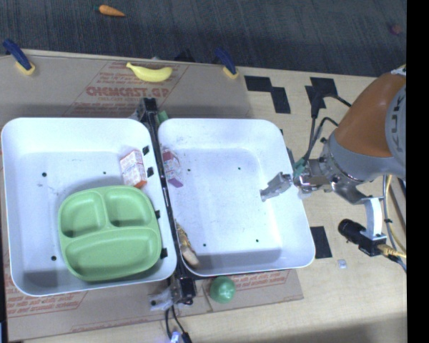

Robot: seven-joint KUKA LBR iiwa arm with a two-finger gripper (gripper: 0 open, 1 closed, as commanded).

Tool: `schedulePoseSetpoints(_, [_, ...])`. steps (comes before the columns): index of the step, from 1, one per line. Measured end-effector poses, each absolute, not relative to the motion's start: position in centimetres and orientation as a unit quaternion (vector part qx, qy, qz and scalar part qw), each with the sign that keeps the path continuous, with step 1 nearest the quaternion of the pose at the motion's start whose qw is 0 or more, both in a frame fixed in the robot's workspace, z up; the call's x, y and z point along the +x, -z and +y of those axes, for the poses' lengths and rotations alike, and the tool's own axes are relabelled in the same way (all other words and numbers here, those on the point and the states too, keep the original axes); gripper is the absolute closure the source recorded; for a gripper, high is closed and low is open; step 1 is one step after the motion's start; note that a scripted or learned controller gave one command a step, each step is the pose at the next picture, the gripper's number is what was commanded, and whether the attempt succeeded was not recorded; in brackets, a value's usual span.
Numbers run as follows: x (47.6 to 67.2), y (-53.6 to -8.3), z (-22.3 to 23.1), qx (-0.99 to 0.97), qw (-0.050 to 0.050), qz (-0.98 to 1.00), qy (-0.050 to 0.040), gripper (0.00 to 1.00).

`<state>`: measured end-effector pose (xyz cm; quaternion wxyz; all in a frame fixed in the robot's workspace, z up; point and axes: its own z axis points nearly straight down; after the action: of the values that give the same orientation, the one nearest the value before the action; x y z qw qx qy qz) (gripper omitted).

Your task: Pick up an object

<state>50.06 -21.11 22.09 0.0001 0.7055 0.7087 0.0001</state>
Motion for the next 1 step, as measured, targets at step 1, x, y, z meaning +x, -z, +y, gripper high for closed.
schedulePoseSetpoints(1, [49.14, -14.83, -21.04, 0.705, -0.002, 0.709, 0.0006, 0.0])
